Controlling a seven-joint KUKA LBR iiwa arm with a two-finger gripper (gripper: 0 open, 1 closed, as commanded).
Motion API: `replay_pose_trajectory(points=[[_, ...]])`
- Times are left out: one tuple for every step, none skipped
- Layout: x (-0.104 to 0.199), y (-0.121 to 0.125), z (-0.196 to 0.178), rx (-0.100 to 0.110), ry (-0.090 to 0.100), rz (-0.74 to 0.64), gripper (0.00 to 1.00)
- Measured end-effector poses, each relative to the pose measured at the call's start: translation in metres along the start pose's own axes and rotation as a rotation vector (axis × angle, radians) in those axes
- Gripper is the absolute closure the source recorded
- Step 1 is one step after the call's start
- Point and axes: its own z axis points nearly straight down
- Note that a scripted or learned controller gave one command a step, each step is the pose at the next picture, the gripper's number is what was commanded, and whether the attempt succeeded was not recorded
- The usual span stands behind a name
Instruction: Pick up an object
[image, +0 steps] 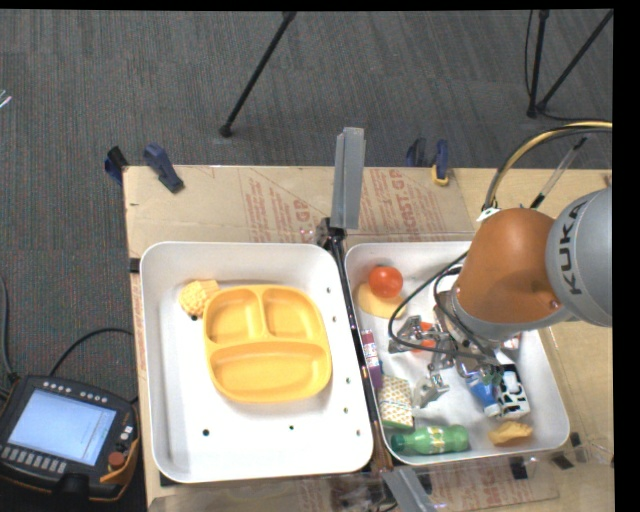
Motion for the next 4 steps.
replay_pose_trajectory(points=[[-0.087,-0.047,-0.003,-0.002,-0.002,-0.507,0.0],[-0.026,-0.097,-0.002,-0.009,-0.008,-0.439,0.0],[-0.001,-0.106,-0.008,0.002,-0.031,-0.526,0.0],[0.043,-0.109,-0.001,-0.003,-0.004,-0.496,0.0]])
